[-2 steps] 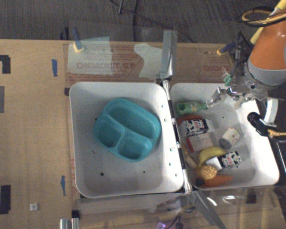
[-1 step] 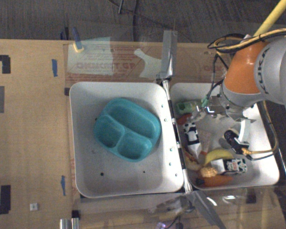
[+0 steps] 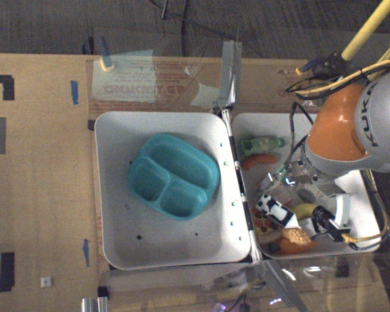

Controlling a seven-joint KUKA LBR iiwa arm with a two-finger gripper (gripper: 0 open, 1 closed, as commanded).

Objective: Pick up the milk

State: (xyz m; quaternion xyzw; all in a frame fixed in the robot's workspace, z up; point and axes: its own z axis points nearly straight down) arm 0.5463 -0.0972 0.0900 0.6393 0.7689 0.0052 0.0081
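Small black-and-white cow-print milk carton [image 3: 275, 210] lies tilted in right white bin [image 3: 370, 203], looks light, rigid, slick. You want grip across narrow sides. Gripper [image 3: 292, 181] fingers: can't tell.

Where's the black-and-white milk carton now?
The black-and-white milk carton lies in the right white bin, near its left wall, below the green bottle.
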